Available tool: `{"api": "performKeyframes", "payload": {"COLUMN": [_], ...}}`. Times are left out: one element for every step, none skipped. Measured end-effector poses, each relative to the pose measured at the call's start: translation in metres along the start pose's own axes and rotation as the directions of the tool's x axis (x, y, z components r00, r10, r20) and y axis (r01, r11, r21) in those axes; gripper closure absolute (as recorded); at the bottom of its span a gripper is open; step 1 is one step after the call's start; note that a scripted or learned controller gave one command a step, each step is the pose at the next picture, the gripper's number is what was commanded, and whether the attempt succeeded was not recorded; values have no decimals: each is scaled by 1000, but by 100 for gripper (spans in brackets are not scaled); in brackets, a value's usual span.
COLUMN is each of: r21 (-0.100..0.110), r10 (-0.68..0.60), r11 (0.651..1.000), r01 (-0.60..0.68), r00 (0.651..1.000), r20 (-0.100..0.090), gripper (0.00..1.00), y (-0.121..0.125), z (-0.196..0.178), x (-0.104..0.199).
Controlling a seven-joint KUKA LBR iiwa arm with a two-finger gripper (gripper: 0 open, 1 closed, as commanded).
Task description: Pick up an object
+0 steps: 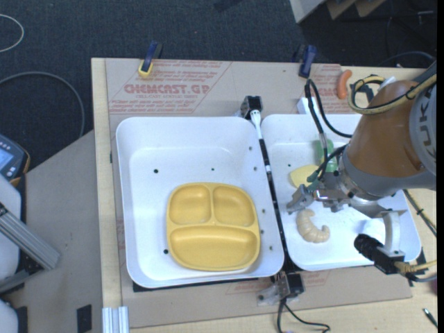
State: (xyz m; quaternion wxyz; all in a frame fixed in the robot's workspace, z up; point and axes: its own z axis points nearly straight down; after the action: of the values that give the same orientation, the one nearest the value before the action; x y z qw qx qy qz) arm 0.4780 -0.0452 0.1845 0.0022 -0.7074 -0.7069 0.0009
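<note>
In the right bin [409, 245] a cream curved piece, shaped like a shrimp [313, 228], lies near the front left. My gripper [303, 201] hangs just above and behind it, at the end of the grey and orange arm [385, 148] that covers the bin's right half. A yellow piece [301, 175] sits behind the gripper, and a green piece [322, 150] pokes out further back, both partly hidden by the arm. Nothing shows held in the gripper.
The left bin [139, 158] holds a yellow divided plate [211, 225] in its front half. A black divider strip [267, 172] runs between the bins. An orange item [343, 84] lies on the cardboard behind the right bin, next to blue clamps [306, 60].
</note>
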Motion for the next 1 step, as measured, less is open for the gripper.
{"api": "performKeyframes", "payload": {"r21": [-25], "r10": [-11], "r11": [1000], "r01": [11], "r00": [1000], "r20": [-2], "gripper": [0], "y": [3], "z": [-168], "x": [70]}}
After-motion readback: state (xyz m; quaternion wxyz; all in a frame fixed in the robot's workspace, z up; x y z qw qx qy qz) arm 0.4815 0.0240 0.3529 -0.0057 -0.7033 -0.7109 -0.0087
